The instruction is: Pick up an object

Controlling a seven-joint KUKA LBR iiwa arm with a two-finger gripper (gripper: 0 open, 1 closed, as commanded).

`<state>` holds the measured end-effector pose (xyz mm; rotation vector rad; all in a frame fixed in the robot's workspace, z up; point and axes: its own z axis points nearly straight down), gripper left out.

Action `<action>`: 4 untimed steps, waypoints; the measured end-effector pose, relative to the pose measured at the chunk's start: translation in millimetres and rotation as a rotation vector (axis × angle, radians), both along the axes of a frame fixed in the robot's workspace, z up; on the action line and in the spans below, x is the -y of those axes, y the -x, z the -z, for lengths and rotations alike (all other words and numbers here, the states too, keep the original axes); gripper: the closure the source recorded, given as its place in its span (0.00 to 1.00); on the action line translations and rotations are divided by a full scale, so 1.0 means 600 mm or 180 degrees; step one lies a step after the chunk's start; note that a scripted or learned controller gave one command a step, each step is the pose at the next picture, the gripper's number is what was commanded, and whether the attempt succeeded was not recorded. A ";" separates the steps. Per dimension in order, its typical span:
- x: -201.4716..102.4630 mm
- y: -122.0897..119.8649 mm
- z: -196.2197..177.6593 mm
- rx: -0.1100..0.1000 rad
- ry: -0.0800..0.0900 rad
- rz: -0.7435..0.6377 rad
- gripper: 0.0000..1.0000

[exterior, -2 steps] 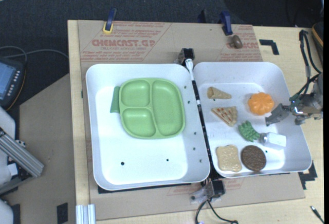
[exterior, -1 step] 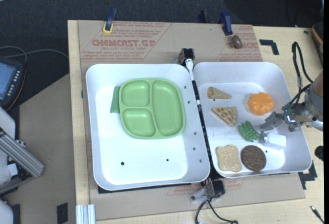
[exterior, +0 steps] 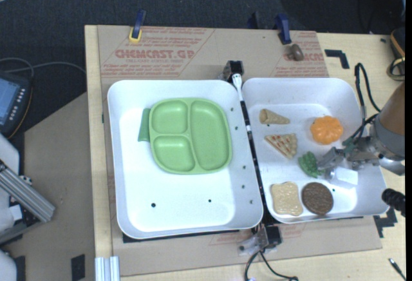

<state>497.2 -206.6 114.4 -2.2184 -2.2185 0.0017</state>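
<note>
The right bin (exterior: 302,89) holds several toy foods: an orange fruit (exterior: 326,129), a tan wedge (exterior: 275,117), a grilled sandwich triangle (exterior: 282,144), a green leafy piece (exterior: 309,164), a slice of toast (exterior: 286,198) and a round brown patty (exterior: 317,197). My gripper (exterior: 336,160) reaches in from the right, low over the bin, just right of the green piece and below the orange fruit. I see nothing held in it. The arm (exterior: 393,135) covers the bin's right rim.
The left bin (exterior: 129,144) holds a green divided plate (exterior: 190,135). A black divider with clips (exterior: 244,125) runs between the bins. Cables (exterior: 360,86) hang near the right bin's far corner. Clamps (exterior: 136,27) stand at the board's back edge.
</note>
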 end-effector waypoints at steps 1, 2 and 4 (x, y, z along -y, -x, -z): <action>-0.001 -0.005 0.045 0.0025 -0.0005 0.0001 0.00; -0.003 -0.009 0.023 0.0048 -0.0004 -0.0005 1.00; -0.005 -0.001 -0.156 0.0037 0.0019 -0.0004 1.00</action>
